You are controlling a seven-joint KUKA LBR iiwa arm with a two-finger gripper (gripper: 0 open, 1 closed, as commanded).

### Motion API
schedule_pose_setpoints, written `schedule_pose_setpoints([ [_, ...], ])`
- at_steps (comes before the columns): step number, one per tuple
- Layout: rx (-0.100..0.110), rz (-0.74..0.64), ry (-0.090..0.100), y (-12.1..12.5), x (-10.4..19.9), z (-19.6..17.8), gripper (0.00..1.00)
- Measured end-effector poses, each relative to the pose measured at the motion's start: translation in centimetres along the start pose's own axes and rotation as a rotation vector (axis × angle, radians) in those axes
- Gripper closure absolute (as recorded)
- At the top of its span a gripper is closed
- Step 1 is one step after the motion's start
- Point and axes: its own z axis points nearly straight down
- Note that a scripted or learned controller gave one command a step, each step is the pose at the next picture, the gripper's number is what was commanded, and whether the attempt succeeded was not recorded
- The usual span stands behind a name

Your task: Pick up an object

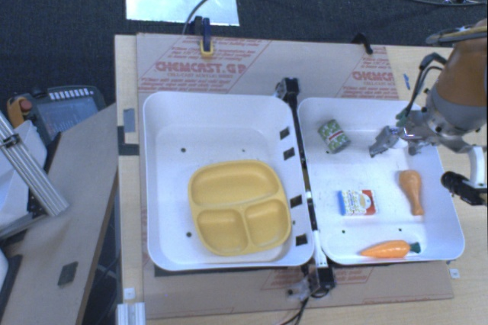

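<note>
Nearest the camera, in the right shallow white plastic bin (450, 228): a small orange toy carrot with a green stub (390, 249), lying along the front wall. Just behind it, a small blue, white and red printed carton (357, 202), flat on the bin floor, and to its right a tan plastic toy drumstick (412, 191), lying lengthwise with the knob end toward the far wall. Farther back, near the bin's left side, a small green-labelled toy can (333, 135), tipped on its side. Across the divider, in the left shallow white plastic bin (164, 133): a yellow three-compartment plastic tray (239, 206), well apart from the arm.

Pincer (385, 141) — grey, at the end of the grey arm with the orange band (461, 75) — low over the far half of the right bin, between the toy can and the drumstick, touching neither as far as can be made out. Fingers apart, with nothing between them. No object lifted.

Step in hand, by judgement: the approach, before any grasp. Closest candidates — the can to the pincer's left, the drumstick toward the front. Next move likely to require a shift over one of them, alignment across its narrow width, descent to the bin floor, then closure. Can on its side apt to roll.
</note>
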Motion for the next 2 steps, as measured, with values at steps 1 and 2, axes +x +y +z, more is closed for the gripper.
schedule_pose_setpoints([
  [1,-0.002,0.000,0.000,-0.7,-0.3,4.5,0.00],
  [2,-0.007,-0.001,-0.002,-0.5,-0.4,3.2,1.00],
])
